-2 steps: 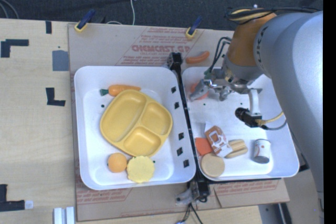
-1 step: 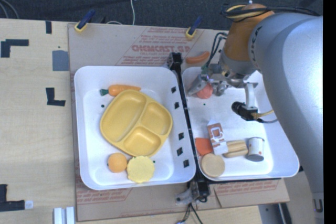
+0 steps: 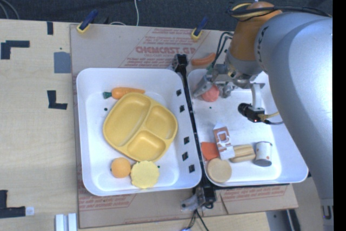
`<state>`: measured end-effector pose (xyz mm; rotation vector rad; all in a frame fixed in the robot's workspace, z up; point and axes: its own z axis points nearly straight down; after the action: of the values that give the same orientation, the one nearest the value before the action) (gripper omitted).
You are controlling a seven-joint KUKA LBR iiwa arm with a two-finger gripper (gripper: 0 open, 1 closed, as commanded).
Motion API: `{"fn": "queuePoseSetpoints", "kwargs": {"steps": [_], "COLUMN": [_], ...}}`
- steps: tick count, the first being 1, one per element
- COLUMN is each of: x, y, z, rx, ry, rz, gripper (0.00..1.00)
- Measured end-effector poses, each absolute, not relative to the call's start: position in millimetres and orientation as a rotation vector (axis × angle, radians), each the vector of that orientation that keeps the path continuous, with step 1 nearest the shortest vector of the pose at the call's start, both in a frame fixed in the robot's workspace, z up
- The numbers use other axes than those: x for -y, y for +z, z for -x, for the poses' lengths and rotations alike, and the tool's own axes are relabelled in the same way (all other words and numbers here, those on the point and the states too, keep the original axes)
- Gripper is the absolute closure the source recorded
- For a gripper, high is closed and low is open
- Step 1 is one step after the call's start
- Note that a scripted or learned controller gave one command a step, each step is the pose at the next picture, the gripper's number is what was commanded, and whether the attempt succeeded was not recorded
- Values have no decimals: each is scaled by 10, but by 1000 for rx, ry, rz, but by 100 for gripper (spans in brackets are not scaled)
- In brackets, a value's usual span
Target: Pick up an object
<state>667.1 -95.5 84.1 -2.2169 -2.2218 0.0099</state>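
1. Two white bins sit side by side on the surface (image 3: 38, 116): the left bin (image 3: 89, 170) and the right bin (image 3: 281, 167), split by a black divider strip (image 3: 186, 116).
2. The left bin holds four things: one yellow divided plate (image 3: 140, 126) in the middle, one carrot (image 3: 127, 92) along its far edge, one orange ball (image 3: 121, 167) and one yellow ridged disc (image 3: 145, 174) at the near side, the disc touching the plate's near edge.
3. The right bin's near end holds a crowded cluster: one tan round disc (image 3: 219, 170), one orange block (image 3: 208, 150), one small brown-and-white carton (image 3: 223, 138), one pale wooden cylinder (image 3: 243, 153) and one small grey can (image 3: 263, 153).
4. One red rounded object (image 3: 211, 94) lies at the bin's far left, well apart from that cluster.
5. The tool (image 3: 213, 85) hangs directly over the red object; I cannot tell how far it is open, or whether it grips anything.
6. The grey arm (image 3: 300, 62) covers the bin's right side.
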Motion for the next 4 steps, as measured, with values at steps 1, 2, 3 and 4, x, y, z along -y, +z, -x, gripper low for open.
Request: {"fn": "queuePoseSetpoints", "kwargs": {"steps": [1,2,3,4], "x": [960,944,959,962], "y": [841,842,839,840], "z": [-6670,-6625,-6670,-6671], "rx": [2221,2222,2222,2222], "ry": [10,4,10,9], "rz": [2219,2221,2217,2219], "gripper": [0,0,0,0]}}
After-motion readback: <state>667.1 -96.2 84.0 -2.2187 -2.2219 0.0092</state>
